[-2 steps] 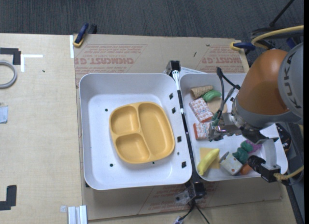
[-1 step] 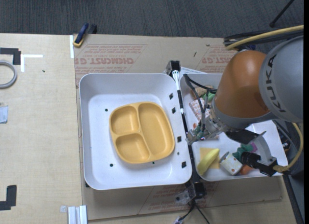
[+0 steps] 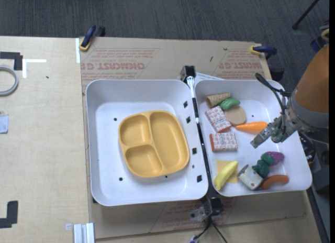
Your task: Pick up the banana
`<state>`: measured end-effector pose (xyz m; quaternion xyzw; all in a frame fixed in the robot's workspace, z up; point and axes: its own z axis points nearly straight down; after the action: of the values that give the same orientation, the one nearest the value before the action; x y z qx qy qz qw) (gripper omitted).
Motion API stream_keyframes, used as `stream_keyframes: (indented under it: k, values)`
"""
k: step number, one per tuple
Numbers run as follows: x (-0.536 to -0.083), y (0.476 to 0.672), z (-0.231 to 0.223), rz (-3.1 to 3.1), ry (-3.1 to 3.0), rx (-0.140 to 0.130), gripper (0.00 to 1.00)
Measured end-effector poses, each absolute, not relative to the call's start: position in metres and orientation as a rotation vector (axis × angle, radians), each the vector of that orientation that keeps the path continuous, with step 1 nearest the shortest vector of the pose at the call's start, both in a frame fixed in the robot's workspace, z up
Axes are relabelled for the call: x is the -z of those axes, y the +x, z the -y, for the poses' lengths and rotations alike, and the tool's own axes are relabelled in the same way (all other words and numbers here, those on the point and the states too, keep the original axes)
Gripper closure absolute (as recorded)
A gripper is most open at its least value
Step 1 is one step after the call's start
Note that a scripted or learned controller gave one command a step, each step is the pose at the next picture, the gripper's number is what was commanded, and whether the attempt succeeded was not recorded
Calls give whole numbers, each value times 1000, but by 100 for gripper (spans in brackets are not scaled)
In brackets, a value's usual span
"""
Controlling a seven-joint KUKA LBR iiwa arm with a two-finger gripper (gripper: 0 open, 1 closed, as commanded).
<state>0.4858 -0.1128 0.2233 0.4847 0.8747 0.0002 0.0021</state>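
The banana [image 3: 226,174] is short and yellow. It lies near the front left corner of the right bin [image 3: 293,184], partly on a flat yellow slice [image 3: 226,164]. My gripper [image 3: 269,136] hangs over the right side of that bin, just right of an orange carrot [image 3: 251,127] and well up and to the right of the banana. Its fingers stand apart with nothing between them.
Around the banana in the right bin lie two red-and-white packets [image 3: 223,141], a tan cookie [image 3: 236,115], a green vegetable [image 3: 229,103], purple grapes [image 3: 272,157], a sausage [image 3: 275,180] and a white-and-black block [image 3: 250,178]. The left bin [image 3: 99,132] holds a yellow divided plate [image 3: 153,143].
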Motion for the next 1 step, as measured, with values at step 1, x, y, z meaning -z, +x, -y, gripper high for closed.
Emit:
stream_keyframes:
  k: [1]
  values:
    - [-192, 478, 36, -2760, 1499, 0, 100]
